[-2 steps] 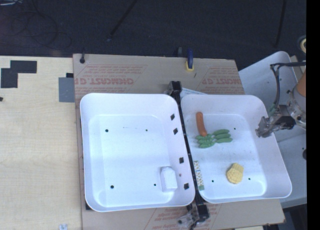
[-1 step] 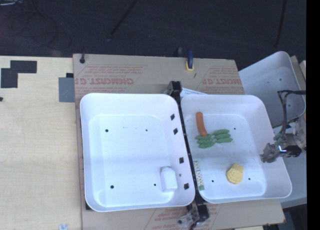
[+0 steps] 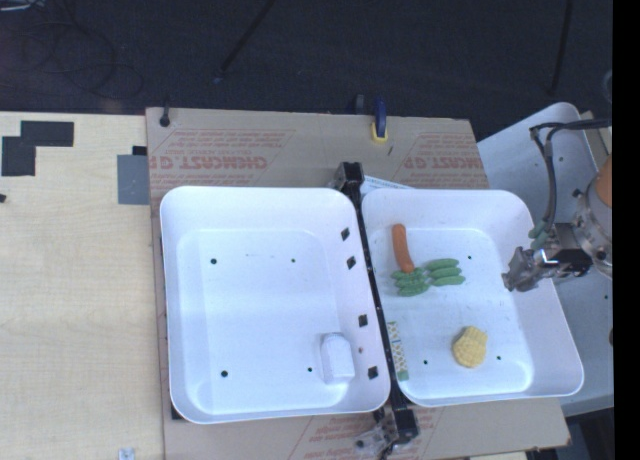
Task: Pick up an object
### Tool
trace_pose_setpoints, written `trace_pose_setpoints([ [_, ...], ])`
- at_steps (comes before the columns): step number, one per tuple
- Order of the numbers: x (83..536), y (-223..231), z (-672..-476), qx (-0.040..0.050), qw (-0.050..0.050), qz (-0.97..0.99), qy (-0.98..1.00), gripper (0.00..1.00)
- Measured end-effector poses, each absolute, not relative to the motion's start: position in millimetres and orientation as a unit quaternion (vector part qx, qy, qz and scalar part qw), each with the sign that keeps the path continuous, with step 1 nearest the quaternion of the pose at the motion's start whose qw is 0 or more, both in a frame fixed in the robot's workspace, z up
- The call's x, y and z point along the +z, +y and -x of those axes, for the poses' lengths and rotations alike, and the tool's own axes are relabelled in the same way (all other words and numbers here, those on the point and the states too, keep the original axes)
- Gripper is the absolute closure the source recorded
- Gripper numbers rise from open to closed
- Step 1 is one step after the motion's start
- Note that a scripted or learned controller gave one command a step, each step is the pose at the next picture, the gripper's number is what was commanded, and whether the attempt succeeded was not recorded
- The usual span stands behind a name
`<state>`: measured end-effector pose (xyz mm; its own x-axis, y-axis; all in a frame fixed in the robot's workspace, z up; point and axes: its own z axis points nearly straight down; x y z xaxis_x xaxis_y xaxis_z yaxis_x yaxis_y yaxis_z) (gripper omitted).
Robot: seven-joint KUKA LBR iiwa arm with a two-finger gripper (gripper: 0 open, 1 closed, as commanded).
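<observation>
Carrot (image 3: 401,247) and green pea pods (image 3: 432,275) touching, mid right bin (image 3: 545,348); yellow corn piece (image 3: 469,346) at 5 o'clock of them. Gripper (image 3: 522,273) low over bin's 3 o'clock rim, nothing seen held; grip state unclear. White block (image 3: 336,356) in left bin (image 3: 190,348).

The arm comes in from the right edge of the view, with a patch of its orange band visible just above the wrist. A dark cable loops above the wrist. The pincer (image 3: 520,274) sits at the arm's left end, low and pointing left, too small and blurred to read closely
</observation>
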<state>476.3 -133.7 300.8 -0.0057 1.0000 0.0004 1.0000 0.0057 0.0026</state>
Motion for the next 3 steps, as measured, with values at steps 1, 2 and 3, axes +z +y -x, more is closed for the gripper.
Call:
trace_pose_setpoints([
  [1, 292.3, -57.5, -475.8, -0.001, -0.002, -0.706, 0.708, 1.0],
  [2, 290.6, 20.8, -497.1, -0.0013, -0.001, -0.707, 0.707, 1.0],
  [3, 240.4, -82.2, -474.6, -0.0022, -0.002, -0.708, 0.706, 1.0],
])
